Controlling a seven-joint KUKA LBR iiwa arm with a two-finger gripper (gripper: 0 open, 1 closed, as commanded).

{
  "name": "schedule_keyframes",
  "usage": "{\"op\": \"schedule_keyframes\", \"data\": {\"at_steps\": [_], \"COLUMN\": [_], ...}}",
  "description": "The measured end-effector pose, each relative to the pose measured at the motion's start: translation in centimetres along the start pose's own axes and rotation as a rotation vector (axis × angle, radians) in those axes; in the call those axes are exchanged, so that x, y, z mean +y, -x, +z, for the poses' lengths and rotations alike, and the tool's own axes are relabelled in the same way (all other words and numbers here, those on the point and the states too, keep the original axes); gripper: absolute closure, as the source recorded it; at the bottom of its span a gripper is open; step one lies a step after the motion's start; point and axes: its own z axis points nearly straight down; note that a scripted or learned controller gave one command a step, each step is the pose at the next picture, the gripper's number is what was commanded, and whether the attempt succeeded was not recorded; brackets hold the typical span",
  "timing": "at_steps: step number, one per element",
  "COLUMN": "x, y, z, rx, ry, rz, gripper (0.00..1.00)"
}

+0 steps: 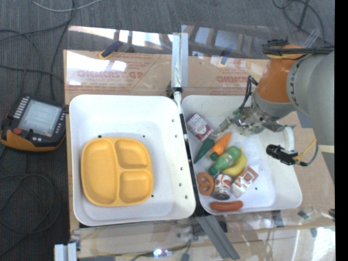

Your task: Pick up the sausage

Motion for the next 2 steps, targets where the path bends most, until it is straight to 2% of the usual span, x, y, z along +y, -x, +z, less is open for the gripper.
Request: {"op": "schedule_keyframes", "data": {"at_steps": [1, 2], "x": [0.1, -1.7], "y": [0.0, -3.0], "z": [-0.7, -0.6], "rx": [0.002, 0.006], "ry": [0.002, -0.013], "rz": [0.0, 0.097], "gripper": [1.0, 1.0]}}
